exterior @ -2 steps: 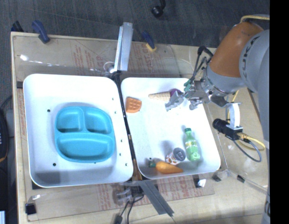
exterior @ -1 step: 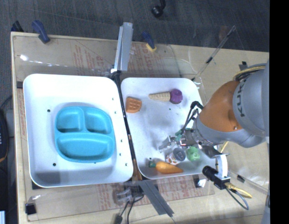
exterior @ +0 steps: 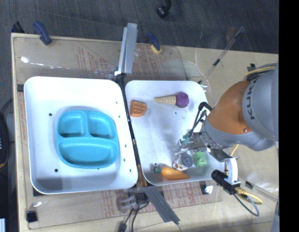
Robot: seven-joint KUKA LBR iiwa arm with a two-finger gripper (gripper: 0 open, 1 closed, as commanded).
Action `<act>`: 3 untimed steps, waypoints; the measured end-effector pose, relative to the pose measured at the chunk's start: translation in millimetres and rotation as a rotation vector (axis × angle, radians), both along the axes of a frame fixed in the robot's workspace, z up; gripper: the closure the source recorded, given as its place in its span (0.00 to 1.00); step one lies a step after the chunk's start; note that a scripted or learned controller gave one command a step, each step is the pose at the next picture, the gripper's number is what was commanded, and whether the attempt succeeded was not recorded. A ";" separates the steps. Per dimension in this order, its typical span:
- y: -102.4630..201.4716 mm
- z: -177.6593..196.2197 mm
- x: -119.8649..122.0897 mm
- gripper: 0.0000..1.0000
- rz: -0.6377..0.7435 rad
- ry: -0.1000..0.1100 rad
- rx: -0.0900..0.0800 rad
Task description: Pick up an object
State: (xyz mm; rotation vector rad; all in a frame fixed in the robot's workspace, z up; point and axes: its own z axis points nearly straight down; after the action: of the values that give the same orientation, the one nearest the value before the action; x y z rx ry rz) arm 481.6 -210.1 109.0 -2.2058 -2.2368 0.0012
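My gripper (exterior: 190, 151) hangs low over the front right corner of the right bin (exterior: 154, 134), close above a small green block (exterior: 201, 158) and a clear round thing (exterior: 186, 161). An orange carrot (exterior: 172, 173) lies along the bin's front wall, just left of them. Farther back rest a toy ice-cream cone with a purple scoop (exterior: 172, 99) and an orange waffle piece (exterior: 137, 108). Nothing is seen held.
The left bin (exterior: 38, 129) holds a blue sectioned plate (exterior: 88, 138). A metal divider bar (exterior: 126, 50) stands at the back between the bins. Blue clamps (exterior: 42, 32) grip the bench's far edge. My arm's orange band (exterior: 229, 112) overhangs the right bin's right rim.
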 end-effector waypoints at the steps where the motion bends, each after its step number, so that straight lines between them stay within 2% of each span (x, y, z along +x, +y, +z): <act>1: 0.1 103.4 36.0 1.00 -0.006 -0.001 0.000; 2: 0.1 103.3 35.9 0.00 -0.006 -0.001 0.000; 3: 0.2 -17.0 -3.8 0.00 -0.005 -0.001 0.001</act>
State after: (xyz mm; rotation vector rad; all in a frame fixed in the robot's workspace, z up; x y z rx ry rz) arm 477.8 -209.9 92.0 -2.2109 -2.2316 -0.0005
